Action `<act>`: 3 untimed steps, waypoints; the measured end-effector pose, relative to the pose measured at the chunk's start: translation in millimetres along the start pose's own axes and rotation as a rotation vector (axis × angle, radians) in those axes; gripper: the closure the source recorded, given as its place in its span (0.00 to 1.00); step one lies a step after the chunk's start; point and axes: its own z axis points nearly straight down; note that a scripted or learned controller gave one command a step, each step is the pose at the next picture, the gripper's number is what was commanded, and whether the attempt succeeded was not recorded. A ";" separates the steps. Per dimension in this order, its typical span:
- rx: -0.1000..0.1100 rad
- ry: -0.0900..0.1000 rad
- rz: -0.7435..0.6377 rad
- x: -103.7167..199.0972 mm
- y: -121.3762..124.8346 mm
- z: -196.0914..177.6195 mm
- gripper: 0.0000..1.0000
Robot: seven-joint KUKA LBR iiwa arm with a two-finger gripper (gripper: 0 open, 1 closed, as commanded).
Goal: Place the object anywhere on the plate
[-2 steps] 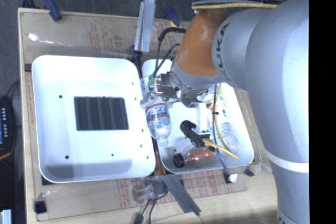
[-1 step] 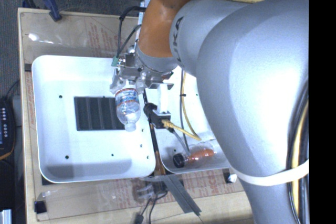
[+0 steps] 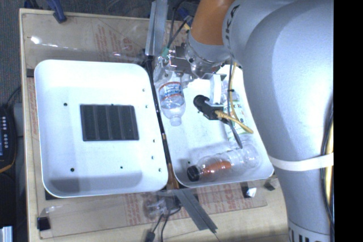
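A dark, ridged plate [image 3: 109, 122] lies flat in the middle of one shallow white bin [image 3: 57, 82], with bare white floor on every side of it. The second white bin [image 3: 190, 141] sits on the view's right of the plate, its rim touching the plate's bin.

The small clear water bottle [image 3: 172, 98] is in that second bin, well apart from the plate and just past the shared rim. It is level with the plate's upper edge in the view. It has a pale blue label, and its capped end points toward the bottom of the view.

The gripper [image 3: 173, 68] sits directly over the bottle's far end, farther up the view than the plate. Glare and clear plastic blur that spot, so it is unclear whether the gripper is clamped on the bottle or merely above it.

The grey arm [image 3: 283, 65], with its orange band [image 3: 212, 14], covers much of the view right of the plate.

A second clear bottle [image 3: 221, 166] (black cap, reddish-orange contents) lies on its side lower right of the plate, against the near wall of the second bin. A blue clamp [image 3: 57, 9] grips the tabletop [image 3: 102, 209] edge up and left of the plate.
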 end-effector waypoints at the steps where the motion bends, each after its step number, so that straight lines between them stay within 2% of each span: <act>1: -0.002 0.000 -0.025 45.3 -58.8 -79.2 1.00; 2: 0.003 -0.001 -0.274 89.5 -47.2 -29.6 1.00; 3: -0.002 -0.001 -0.153 116.4 -66.2 -88.5 1.00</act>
